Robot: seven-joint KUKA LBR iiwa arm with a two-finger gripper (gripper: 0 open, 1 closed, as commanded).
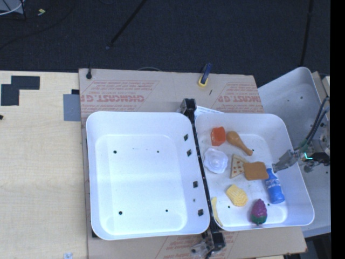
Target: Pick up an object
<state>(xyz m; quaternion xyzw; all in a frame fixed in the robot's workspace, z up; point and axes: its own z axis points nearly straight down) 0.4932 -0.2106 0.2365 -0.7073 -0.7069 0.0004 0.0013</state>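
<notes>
**Gripper at the right bin's right edge, nothing lifted yet**

The gripper point(284, 162) reaches in over the right rim of the right bin point(302, 209), low and near the middle of that edge. Whether it is open or closed cannot be told; the tip is small and grey against the white wall. No object is seen in its grasp.

Nearest to it: a blue bottle point(274, 189), lying just below the tip, close to the right wall. Just beside that, toward the bin's centre, a brown toast-like piece point(256, 171) touching a tan wedge point(237, 166). Farther in, a clear round cup point(216, 160) near the left wall. Toward the far edge, an orange block point(218, 135) and a tan drumstick shape point(238, 141). Along the near edge, a yellow corn piece point(236, 195) and a purple-green item point(259, 211).

The left bin point(99, 209) sits alongside, sharing the middle divider.

Progress: early. All objects rest on the bin floor. Approach looks under way; descent, closing on an object, and lift are all left. Blue bottle seems the likeliest target, judging by closeness.
</notes>
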